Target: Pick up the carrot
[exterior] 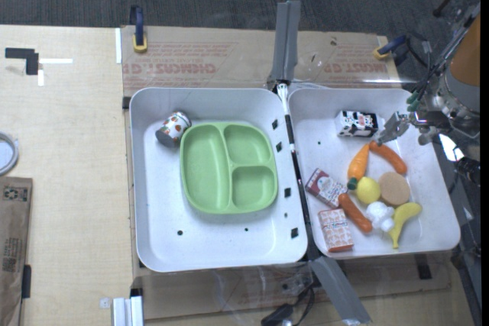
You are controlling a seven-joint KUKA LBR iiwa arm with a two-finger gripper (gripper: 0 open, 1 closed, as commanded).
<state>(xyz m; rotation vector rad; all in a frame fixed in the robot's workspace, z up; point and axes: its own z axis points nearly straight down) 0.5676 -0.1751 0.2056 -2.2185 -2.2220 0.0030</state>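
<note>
arm: reaches in from the right, gripper low over the right bin, near its back right side.
fingers: look slightly spread, nothing between them; small and blurry, so that is a rough read.
carrot: in the right bin, orange body with a green stub at the lower end, lying tilted, tip toward the back.
neighbours: lemon touches the green end; a longer orange-red piece lies just beside the tip; round tan disc near; banana and white bits further front.
other stuff: black-and-white carton at the back, two small red boxes front left.
left bin: green divided plate, small cup on its side.
why here: gripper probably lining up above the pile; the carrot sits just front-left of it.
risk: crowded, could take the orange-red piece instead.
</note>
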